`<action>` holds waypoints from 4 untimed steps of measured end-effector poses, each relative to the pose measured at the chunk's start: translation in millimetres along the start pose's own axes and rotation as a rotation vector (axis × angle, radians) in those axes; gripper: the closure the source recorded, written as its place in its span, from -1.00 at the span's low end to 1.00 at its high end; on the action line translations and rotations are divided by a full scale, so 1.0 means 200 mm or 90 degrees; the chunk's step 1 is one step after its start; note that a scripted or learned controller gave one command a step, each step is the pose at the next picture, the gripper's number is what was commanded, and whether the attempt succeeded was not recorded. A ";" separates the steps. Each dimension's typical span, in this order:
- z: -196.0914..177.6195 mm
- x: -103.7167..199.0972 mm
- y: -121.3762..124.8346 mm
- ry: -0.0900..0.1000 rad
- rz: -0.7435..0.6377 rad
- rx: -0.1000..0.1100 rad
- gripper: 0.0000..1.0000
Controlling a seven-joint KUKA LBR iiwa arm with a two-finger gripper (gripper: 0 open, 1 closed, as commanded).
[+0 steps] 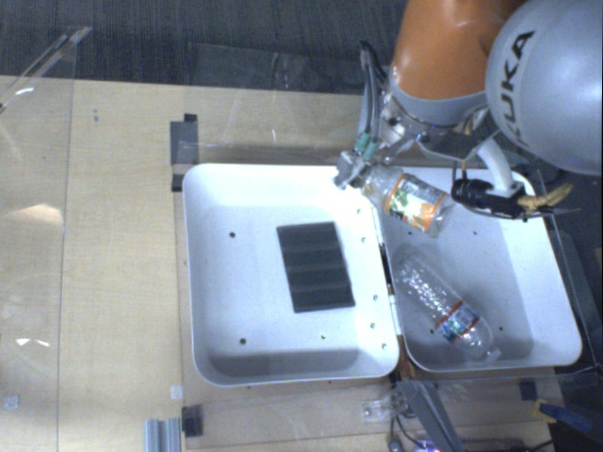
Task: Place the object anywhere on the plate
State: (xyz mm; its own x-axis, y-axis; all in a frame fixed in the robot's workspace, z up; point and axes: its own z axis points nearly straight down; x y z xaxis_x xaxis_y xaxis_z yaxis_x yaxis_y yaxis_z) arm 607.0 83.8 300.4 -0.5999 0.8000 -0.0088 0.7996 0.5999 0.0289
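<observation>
Above the wall between bins: gripper point(353, 169), jaws clamped on the neck of a clear bottle point(407, 201), body jutting right, off the plate point(316, 266) in the left bin point(217, 347). Risk: neck-only grip; bottle may swivel, slip, or roll off the plate.

We see robot lab: wooden bench point(94, 252) with two white bins point(217, 347), industrial arm point(528, 73) overhead, loose cables point(424, 431) at edge, dark carpet point(188, 8) behind.
</observation>
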 end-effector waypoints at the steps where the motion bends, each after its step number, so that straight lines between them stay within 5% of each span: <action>1: -0.40 0.05 -0.29 0.004 -0.039 0.013 1.00; 2: -0.40 0.05 -0.29 0.004 -0.040 0.013 -1.00; 3: -0.68 -0.09 0.10 0.003 -0.003 0.013 -1.00; 4: -0.15 0.20 0.19 0.005 -0.038 0.015 -1.00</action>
State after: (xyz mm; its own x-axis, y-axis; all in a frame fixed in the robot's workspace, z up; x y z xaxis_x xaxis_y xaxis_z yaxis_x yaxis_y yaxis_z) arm 612.7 139.2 331.2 -0.6462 0.7632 -0.0015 0.7632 0.6462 0.0051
